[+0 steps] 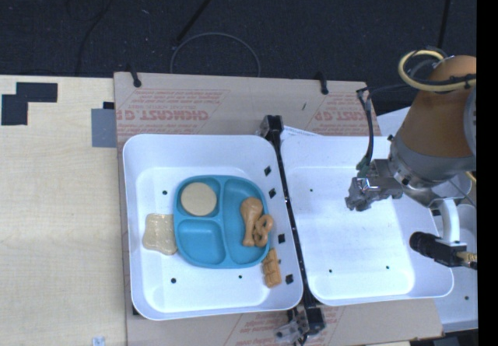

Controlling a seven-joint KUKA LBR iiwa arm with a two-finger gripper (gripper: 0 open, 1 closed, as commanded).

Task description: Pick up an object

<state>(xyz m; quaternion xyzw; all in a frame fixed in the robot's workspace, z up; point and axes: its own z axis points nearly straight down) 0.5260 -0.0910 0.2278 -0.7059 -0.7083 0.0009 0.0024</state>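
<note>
The end effector (359, 198) hangs over the right bin (373, 274) (grip state unclear). It should travel left to the pretzel (255, 221) on the blue tray (204, 243), descending squarely.

Red print runs along the far strip of the cardboard sheet (233, 107) under the two bins. Left of the middle, the line stands upside down and seems to read "CHEMCAST GP", though the letters are faint. A second patch of the same red print lies further right on that strip, near the right bin's far edge, partly hidden and too broken to read. More red letters show on the cardboard's near edge, below the left bin, but they are too small and cut off to make out. No readable writing appears on the bins, the tray or the arm.
</note>
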